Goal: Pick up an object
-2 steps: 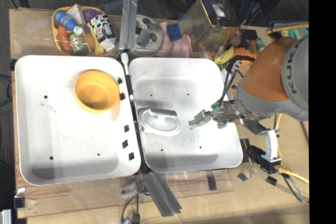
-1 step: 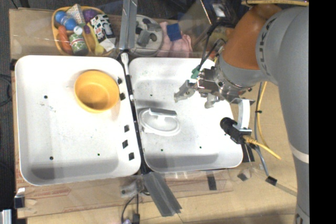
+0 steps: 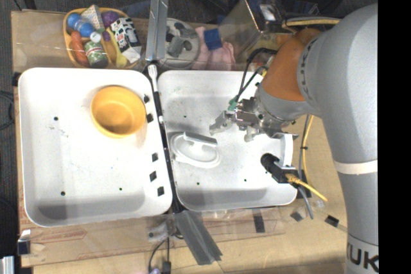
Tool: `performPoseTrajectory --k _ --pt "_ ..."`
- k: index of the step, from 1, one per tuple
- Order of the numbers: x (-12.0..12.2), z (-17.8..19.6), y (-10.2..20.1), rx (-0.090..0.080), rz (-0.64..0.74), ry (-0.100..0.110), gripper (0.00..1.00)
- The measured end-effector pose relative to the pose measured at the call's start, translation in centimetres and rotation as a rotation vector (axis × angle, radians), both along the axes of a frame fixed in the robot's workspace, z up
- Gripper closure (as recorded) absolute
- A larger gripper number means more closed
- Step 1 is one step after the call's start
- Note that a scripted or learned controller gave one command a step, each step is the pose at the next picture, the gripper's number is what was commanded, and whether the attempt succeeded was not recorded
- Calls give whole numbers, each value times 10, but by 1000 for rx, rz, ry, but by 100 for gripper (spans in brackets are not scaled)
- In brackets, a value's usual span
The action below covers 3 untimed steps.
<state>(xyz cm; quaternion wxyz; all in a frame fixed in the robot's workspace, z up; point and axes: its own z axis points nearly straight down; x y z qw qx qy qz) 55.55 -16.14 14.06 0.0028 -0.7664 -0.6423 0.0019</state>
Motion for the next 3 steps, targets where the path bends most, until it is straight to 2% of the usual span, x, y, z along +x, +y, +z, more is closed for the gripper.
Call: performPoseTrajectory --k 1,2,3 --pt "18 -45 32 -2 93 -11 0" --pt "-4 -45 44 -2 298 -13 0" --pt "-4 -35 46 3 302 -11 100"
